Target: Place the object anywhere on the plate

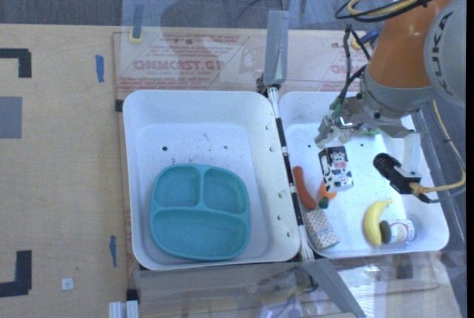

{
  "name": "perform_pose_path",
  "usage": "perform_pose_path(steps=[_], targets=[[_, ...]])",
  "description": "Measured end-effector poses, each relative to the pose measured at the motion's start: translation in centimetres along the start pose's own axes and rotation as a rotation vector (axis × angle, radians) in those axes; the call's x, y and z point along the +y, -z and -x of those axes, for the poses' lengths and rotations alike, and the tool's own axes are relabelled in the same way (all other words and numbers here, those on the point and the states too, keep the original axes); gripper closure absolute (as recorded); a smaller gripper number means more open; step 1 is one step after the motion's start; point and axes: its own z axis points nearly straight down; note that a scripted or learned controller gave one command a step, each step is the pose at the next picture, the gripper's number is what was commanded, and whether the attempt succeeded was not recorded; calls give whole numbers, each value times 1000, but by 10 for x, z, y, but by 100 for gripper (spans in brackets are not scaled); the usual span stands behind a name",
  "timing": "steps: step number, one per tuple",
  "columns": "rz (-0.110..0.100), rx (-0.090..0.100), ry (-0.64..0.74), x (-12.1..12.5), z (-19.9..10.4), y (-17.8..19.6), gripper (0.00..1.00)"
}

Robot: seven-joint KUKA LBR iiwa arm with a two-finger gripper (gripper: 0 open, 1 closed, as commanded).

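Note:
A teal divided plate [200,213] lies in the left bin [144,120], towards its front. My gripper [335,170] hangs over the middle of the right bin [437,235], pointing down. Just below its tip lies a small orange carrot-like piece [326,196] with a green end. A red-orange sausage [301,187] lies to the left of the gripper, along the bin's left wall. I see nothing held at the gripper.
A yellow banana [375,222] and a small white jar [402,231] lie at the right bin's front right. A grey patterned pouch [321,229] sits at its front left corner. The arm's orange band [404,42] looms over the bin's back.

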Motion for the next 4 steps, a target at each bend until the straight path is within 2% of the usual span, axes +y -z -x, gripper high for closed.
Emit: perform_pose_path(steps=[1,2,3,4], targets=[[0,1,35,-15,-27,-21,100],[0,1,-23,-19,-129,-21,100],[2,0,-32,-49,-123,171,100],[0,0,270,-76,-152,178,100]])
